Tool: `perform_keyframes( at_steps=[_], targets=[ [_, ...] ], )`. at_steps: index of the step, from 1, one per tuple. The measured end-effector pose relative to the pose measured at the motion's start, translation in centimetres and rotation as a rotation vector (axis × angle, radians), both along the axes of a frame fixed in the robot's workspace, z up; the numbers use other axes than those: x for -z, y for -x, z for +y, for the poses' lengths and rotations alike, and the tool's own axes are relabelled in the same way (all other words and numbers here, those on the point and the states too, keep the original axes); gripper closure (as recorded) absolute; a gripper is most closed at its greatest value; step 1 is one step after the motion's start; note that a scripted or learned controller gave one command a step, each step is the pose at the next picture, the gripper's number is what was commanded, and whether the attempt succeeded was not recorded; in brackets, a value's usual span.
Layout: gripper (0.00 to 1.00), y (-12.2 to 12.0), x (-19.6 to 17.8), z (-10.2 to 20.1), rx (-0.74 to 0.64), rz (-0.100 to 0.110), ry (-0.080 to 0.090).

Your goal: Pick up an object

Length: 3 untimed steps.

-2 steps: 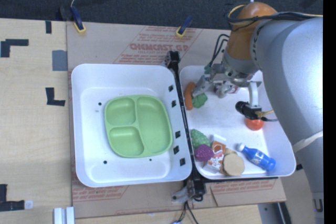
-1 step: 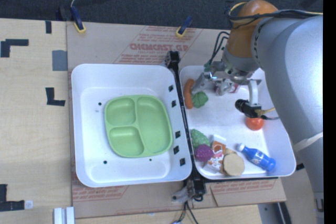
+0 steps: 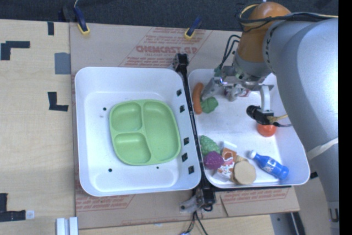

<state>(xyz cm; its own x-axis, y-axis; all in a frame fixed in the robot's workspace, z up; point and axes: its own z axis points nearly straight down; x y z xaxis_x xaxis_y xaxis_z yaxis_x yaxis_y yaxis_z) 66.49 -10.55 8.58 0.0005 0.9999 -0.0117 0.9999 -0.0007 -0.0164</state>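
Your gripper (image 3: 221, 88) is low over the far left part of the right bin (image 3: 294, 143), arm coming in from the right with the orange band above the wrist. You can't tell from this angle whether it's open or closed, and nothing is visibly held. The closest pick candidates are the orange carrot (image 3: 196, 97), lying along the bin's left wall, and the green leafy piece (image 3: 209, 104), touching the carrot's right side, just below and left of the gripper. The rest of your objects are in the same bin. A red-orange tomato (image 3: 267, 130) sits mid-right, well apart from the gripper. A green broccoli (image 3: 208, 144) is by the left wall, with a purple lump (image 3: 213, 160) just in front of it. Next to that lump is a small printed packet (image 3: 226, 164), then a round tan biscuit (image 3: 245, 173) partly on top of the packet. A blue bottle (image 3: 270, 165) lies on its side near the front right corner. The left bin (image 3: 88, 118) holds a green divided plate (image 3: 145, 132), flat in the middle.
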Motion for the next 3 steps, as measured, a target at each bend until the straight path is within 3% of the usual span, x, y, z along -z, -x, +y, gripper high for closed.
perform_keyframes(
  at_steps=[1,2,3],
  targets=[
    [1.00,-0.2,-1.0,0.4,0.002,-0.010,-0.006],
    [0.00,-0.2,-1.0,0.3,0.002,-0.010,-0.005],
    [0.00,-0.1,-0.4,-1.0,0.000,-0.006,-0.013]
  ],
)
